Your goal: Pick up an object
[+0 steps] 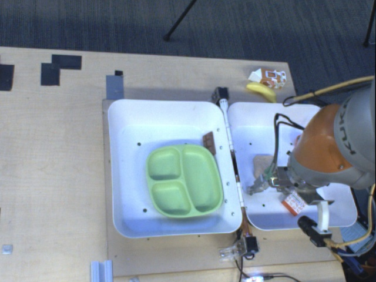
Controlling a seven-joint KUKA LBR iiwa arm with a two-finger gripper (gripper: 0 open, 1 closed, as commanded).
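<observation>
Bulky grey arm (358, 128) with orange band (320, 143), black cables, small metallic claw (257, 187).

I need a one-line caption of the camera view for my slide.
Grey-and-orange arm's gripper lowered into right white bin; green three-compartment plastic plate lies in left white bin.

Light wooden bench (53, 175) is carrying two shallow white plastic bins side by side, left bin (126, 128), right bin (252, 119). Dark blue carpet (117, 10) is running along 12 o'clock. Black tape patches (59, 69) are sitting at 10 o'clock. A black stand leg (185, 13) is slanting across the carpet at 12.
</observation>
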